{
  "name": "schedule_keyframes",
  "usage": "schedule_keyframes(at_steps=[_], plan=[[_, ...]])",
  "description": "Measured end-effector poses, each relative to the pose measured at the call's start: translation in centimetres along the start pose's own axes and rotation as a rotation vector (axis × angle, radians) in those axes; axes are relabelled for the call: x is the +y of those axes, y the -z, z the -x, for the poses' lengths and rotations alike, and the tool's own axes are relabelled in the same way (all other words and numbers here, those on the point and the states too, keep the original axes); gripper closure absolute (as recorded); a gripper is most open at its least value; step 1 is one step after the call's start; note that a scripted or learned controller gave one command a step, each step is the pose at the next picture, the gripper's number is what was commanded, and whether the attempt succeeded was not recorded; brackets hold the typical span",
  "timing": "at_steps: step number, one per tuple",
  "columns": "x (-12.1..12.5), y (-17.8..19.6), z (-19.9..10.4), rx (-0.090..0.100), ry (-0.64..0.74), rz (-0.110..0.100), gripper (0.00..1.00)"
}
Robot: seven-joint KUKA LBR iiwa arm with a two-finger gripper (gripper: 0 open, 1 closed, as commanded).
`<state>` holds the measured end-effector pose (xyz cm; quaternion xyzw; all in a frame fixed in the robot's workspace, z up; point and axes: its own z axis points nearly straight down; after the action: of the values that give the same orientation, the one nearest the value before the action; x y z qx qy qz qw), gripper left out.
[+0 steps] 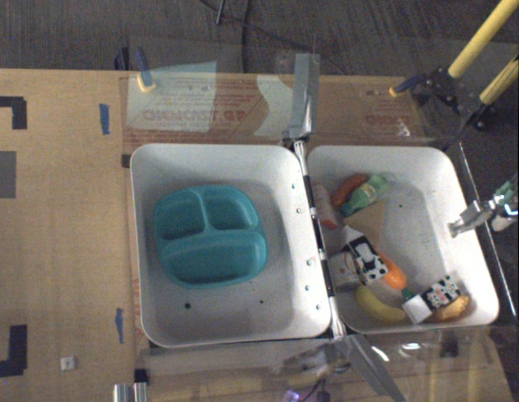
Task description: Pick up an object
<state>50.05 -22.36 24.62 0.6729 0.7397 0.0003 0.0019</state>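
Your claw point(481, 216) sits at the frame's right edge, over the right bin's point(460, 170) rim; you cannot tell its opening. Nothing visibly held.

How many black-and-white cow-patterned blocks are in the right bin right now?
2. One black-and-white cow-patterned block lies mid-bin beside the orange piece; the other sits in the near right corner, by the yellow banana. More may be hidden underneath.

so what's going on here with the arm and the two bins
A robot arm's gripper sits at the right edge of the right bin, holding nothing. That bin holds small toys, including a banana and a carrot. The left bin holds a teal divided plate. Nothing has been picked up yet.
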Motion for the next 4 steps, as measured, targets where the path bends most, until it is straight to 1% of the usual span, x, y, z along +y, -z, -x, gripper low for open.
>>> schedule_keyframes(at_steps=[1,2,3,4], plan=[[9.0,-1.4,-3.7,0.000,0.083,0.001,0.00],[5.8,-14.6,0.3,0.005,0.150,-0.002,0.00],[1.0,-15.4,-0.2,0.006,0.216,0.000,0.00],[5.0,-4.8,0.4,0.000,0.177,0.001,0.00]])
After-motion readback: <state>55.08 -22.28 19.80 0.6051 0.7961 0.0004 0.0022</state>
